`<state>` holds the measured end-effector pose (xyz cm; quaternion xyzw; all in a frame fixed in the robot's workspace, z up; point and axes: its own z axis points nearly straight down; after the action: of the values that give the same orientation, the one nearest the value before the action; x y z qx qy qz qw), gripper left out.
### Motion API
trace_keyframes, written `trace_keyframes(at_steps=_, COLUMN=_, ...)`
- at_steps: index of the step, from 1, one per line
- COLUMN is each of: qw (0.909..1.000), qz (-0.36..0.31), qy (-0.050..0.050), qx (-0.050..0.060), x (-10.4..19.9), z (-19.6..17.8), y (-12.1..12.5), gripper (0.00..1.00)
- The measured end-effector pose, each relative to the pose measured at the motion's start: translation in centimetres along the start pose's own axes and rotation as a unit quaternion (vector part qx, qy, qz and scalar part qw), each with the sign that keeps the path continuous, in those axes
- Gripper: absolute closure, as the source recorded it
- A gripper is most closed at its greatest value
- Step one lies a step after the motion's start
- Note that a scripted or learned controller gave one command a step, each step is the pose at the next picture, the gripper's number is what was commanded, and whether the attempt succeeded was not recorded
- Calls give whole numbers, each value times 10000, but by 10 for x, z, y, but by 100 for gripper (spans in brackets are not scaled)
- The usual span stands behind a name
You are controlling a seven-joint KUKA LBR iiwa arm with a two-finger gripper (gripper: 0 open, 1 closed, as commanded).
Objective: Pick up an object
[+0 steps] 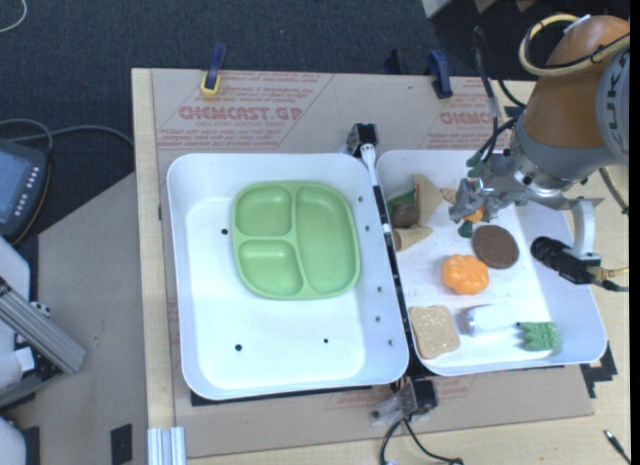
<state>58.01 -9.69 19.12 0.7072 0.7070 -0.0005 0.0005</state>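
Our gripper hangs low over the right bin, just beside the brown disc and above the orange piece — likely targets (both lie loose, uncrowded). We cannot tell its state; nothing visibly held.

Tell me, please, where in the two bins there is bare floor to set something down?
The left bin has most room: a broad bare strip below the green divided plate and a narrower one to its left. The right bin is crowded: the brown disc, orange piece, tan slice and green block lie close, with the claw above.
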Motion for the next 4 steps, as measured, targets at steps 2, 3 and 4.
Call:
trace_keyframes(at_steps=2, qw=10000, qz=-36, qy=21, qx=40, x=59, z=-22, y=9, gripper=100)
trace_keyframes(at_steps=3, qw=10000, qz=-45, qy=22, qx=42, x=121, z=-31, y=-3, gripper=100)
trace_keyframes(at_steps=4, qw=10000, qz=-11, qy=4, qx=20, x=114, z=-40, y=0, gripper=100)
